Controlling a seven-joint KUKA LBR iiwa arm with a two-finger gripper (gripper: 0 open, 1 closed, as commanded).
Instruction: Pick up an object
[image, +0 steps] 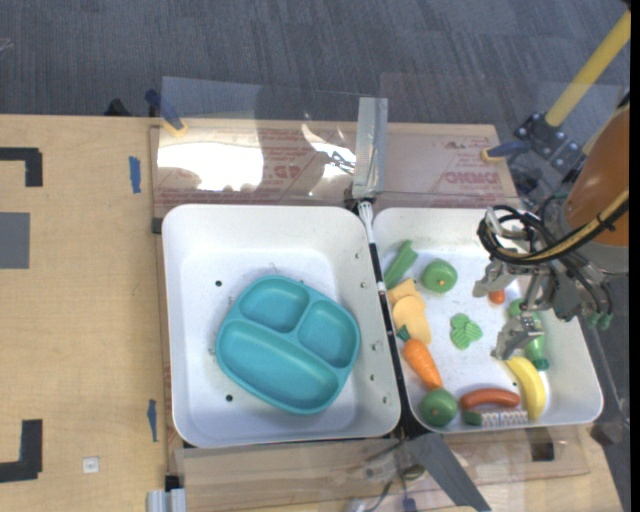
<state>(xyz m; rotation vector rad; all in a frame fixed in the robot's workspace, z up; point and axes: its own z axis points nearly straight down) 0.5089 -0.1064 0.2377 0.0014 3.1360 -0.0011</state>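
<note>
nearest you, a red sausage (489, 398) lies by the right bin's (585, 395) front wall, with a banana (529, 385) just beside it. your tool (517, 335) hangs above the banana; you cannot tell how wide it stands.

A single fixed camera looks down on the bench (70, 300) from above at a slant, far enough off to take in both white bins side by side: the left bin (190, 250) and the right bin (580, 390). The arm (600, 190) enters from the right edge.
</note>
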